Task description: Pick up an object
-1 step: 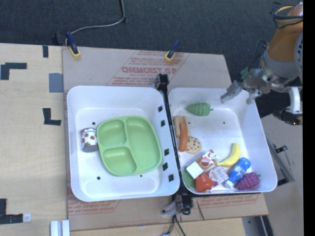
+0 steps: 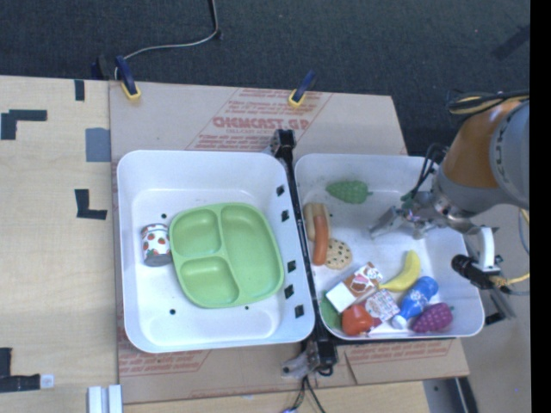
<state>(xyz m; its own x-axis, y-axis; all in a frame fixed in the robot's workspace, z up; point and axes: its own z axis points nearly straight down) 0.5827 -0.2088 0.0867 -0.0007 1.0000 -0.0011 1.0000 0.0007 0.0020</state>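
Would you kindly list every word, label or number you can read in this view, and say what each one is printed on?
"CHEMCAST GP": red print on the brown cardboard sheet under the two white bins; it reads roughly so, as the letters are soft.
Smaller red lines above and below it on the same sheet: too blurred to read.
Small carton with a red pattern in the right bin: print too small to read.
Small patterned cup in the left bin: decoration only, no legible text.

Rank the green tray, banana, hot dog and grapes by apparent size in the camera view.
1. green tray, by far the largest
2. hot dog and banana, similar length, too close to rank
3. grapes, smallest
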